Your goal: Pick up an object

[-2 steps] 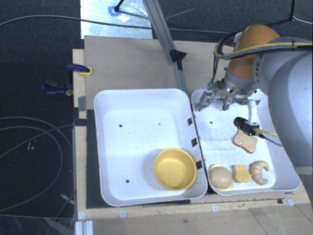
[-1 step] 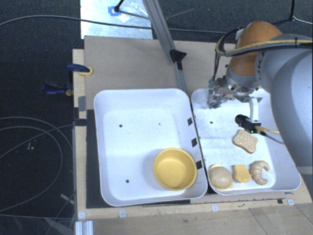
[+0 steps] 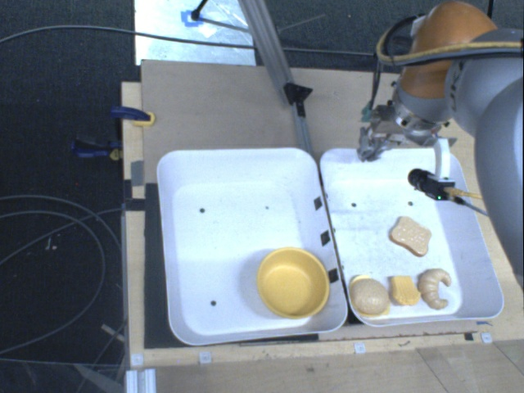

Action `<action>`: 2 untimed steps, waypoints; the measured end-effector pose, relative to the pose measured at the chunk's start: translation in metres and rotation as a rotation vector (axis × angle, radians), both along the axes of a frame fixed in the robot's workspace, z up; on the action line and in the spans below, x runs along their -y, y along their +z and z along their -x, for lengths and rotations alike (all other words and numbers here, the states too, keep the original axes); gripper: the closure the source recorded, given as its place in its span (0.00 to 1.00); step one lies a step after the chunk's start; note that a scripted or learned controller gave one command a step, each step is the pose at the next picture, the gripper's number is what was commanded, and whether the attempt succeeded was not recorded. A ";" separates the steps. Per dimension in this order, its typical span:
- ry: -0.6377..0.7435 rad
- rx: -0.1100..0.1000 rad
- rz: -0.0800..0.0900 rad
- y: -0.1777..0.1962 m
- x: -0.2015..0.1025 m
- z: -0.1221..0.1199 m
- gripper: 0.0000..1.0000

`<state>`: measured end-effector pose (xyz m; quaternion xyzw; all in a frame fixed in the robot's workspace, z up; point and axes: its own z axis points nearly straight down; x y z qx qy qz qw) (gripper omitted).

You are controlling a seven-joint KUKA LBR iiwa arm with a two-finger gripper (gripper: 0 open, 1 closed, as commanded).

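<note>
tool (image 3: 372, 147) over right bin (image 3: 479, 260) far edge | grip state unclear, blurred

Bright, even overhead light washes the 2 white bins (image 3: 246, 178) nearly featureless. A glaring reflective patch (image 3: 176, 11) shines at top. Shadows are soft and faint. The picture is slightly soft and grainy; the dark floor (image 3: 57, 72) shows little detail.

Two white bins: left bin (image 3: 188, 178), right bin (image 3: 368, 195). One yellow bowl (image 3: 293, 282), left bin, near right corner. Four food items, right bin: one bread slice (image 3: 409, 236), one bun (image 3: 370, 295), one yellow cube (image 3: 403, 290), one croissant (image 3: 434, 288)
</note>
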<state>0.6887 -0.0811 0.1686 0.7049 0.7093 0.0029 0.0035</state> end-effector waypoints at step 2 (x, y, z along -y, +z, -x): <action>0.002 -0.005 -0.001 0.075 -0.007 0.004 1.00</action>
